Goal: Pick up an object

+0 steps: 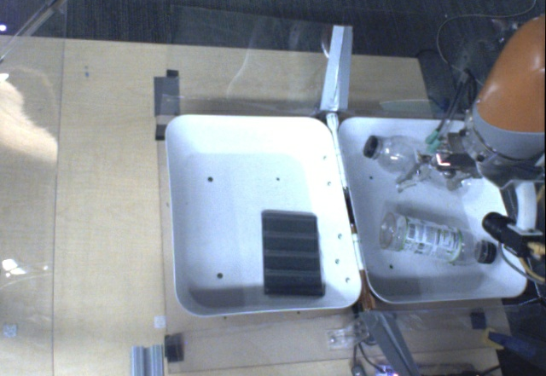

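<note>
Since the clear plastic bottle (424, 238) lying on its side low in the right bin (512, 285) looks light, smooth and slippery, we would grip across its ribbed middle. It sits below and slightly left of our gripper (439, 163), well apart; whether the gripper stands spread or pressed together we cannot tell. A clear bulb (388, 150) lies just left of it.

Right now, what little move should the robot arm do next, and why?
Probably drop straight down a little. The gripper hangs over the right bin, just beside the light bulb, with the bottle lying nearer the front. It seems to grip nothing yet, so lowering toward the bulb looks like the closest try.
</note>
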